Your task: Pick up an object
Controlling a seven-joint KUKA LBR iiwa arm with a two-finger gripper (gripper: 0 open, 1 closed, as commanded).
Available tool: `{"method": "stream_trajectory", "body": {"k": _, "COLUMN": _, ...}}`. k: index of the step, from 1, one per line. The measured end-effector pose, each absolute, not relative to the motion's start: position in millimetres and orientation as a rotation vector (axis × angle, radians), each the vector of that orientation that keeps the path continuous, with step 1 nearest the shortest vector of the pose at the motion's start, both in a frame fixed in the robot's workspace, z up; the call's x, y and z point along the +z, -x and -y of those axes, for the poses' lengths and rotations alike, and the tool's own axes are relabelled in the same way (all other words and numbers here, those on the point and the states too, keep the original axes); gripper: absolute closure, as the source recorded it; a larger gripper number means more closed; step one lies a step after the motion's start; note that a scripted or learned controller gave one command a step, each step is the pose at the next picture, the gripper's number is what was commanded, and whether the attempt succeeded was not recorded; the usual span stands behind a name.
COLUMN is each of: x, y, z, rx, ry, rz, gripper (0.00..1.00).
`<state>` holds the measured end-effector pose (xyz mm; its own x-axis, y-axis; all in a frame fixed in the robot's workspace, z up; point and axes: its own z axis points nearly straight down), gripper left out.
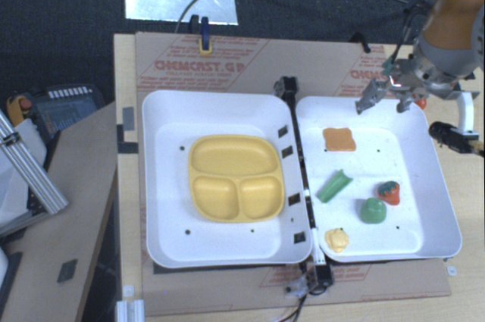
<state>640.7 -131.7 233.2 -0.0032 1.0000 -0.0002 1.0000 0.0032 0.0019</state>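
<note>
Dark carpet surrounded a pale wooden bench (227, 55) bearing two shallow white bins of smooth, glossy plastic. Inside the left bin (163, 237) lay a matte yellow tray (233, 176) with three rounded compartments. On the floor of the right bin (424, 161) rested small toy foods: an orange toast slice (339, 139), a green pod (333, 186), a red strawberry (389, 192), a round green piece (372, 211) and a yellow lump (336, 239). The gripper (388, 99) hovered above that bin's far rim, its fingers spread and grasping nothing. Nothing appeared lifted; picking seemed wholly ahead.
</note>
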Motion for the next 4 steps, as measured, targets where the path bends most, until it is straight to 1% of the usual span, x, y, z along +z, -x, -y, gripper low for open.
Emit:
{"method": "stream_trajectory", "body": {"k": 1, "x": 233, "y": -640.7, "z": 132, "rx": 0.002, "ry": -2.217, "rz": -2.224, "gripper": 0.0}}
{"method": "stream_trajectory", "body": {"k": 2, "x": 172, "y": -635.7, "z": 132, "rx": -0.003, "ry": -2.222, "rz": -2.224, "gripper": 0.0}}
{"method": "stream_trajectory", "body": {"k": 3, "x": 128, "y": -642.1, "z": 130, "rx": -0.002, "ry": -2.218, "rz": -2.227, "gripper": 0.0}}
{"method": "stream_trajectory", "body": {"k": 4, "x": 85, "y": -643.5, "z": 130, "rx": 0.004, "ry": -2.216, "rz": -2.222, "gripper": 0.0}}
